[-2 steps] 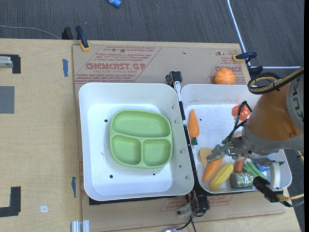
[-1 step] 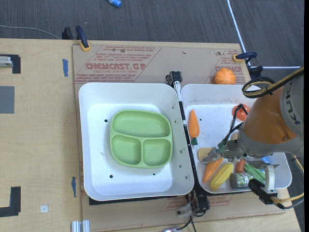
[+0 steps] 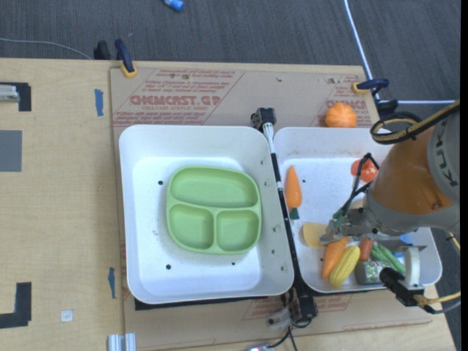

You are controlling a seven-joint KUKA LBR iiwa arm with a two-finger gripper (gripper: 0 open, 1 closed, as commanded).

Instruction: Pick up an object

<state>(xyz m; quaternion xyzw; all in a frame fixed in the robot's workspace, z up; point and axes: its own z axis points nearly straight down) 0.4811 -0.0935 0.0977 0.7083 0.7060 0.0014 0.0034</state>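
Toys crowd the right bin, where the claw hangs low under the grey and orange arm. Whether the claw is open or closed on anything I cannot tell, since the wrist hides it. An orange carrot and a yellow corn cob lie side by side just at its 6 o'clock, close under it. Another carrot lies at its 10 o'clock near the bin's left wall. A green divided plate sits in the left bin. An orange ball rests on the table at the claw's 12 o'clock.
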